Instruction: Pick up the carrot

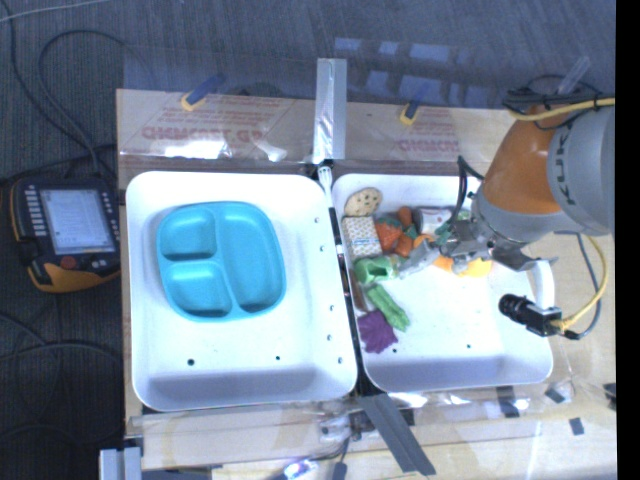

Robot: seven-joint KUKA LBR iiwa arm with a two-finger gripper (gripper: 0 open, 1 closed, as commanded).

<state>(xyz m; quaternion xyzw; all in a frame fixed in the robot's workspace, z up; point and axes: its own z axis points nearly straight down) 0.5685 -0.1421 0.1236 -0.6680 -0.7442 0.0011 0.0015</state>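
Note:
The carrot [418, 258], a small orange tapered piece, lies in the upper middle of the right bin [450, 358]. My gripper [452, 242] is down in that bin, just right of the carrot and very close to its thick end. The grey arm with its orange band [520, 173] reaches in from the right and hides what lies beneath the wrist. I cannot make out whether the carrot is between the fingers or only beside them.
Around the carrot lie a cookie [362, 201], a cracker [360, 236], red-orange toy food [392, 230], green pieces [385, 290], a purple piece [377, 330] and a yellow piece [479, 266]. The left bin [150, 358] holds a blue divided plate [218, 258].

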